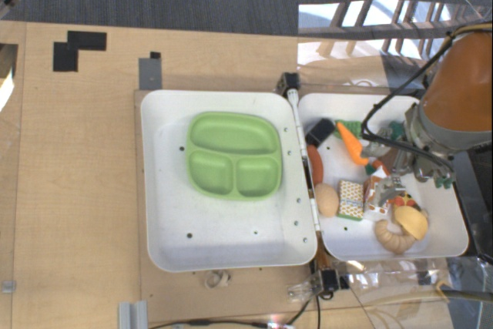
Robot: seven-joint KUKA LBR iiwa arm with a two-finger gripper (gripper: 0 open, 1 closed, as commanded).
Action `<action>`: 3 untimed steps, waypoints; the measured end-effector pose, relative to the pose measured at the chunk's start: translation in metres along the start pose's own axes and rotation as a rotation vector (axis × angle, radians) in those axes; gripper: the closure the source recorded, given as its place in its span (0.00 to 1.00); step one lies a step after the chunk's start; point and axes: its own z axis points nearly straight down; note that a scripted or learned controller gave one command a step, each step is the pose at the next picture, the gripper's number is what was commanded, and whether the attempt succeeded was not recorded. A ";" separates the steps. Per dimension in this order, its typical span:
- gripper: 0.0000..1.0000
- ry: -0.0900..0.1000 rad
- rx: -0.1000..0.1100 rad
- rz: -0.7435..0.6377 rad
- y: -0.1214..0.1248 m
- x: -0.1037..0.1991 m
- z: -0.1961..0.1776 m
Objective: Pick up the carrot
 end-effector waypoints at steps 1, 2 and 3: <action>0.00 -0.021 0.003 -0.038 0.002 -0.059 0.099; 1.00 -0.033 0.005 -0.045 0.004 -0.063 0.086; 0.00 -0.031 0.004 -0.046 0.004 -0.063 0.087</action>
